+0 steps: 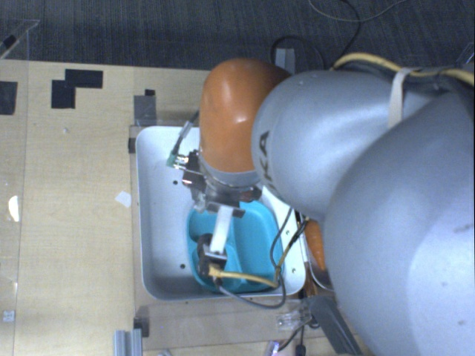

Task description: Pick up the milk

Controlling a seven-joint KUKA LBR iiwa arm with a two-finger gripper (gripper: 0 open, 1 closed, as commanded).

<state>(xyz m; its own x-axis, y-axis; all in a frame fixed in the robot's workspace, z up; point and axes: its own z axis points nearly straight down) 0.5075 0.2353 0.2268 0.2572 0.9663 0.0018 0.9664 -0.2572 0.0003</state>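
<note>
pale bench (74, 213), white bin (159, 199); the gripper (223, 206) hangs over a blue thing (252, 236), milk perhaps hidden beneath; open or closed, cannot tell.

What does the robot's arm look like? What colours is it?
The arm is big, smooth and rounded, with a shiny grey shell. Above the wrist it has a rounded orange band. Dark letters are printed on the grey part, but they are only partly readable. A yellowish cable runs along the top of the arm, held down by a pale strap.
</note>
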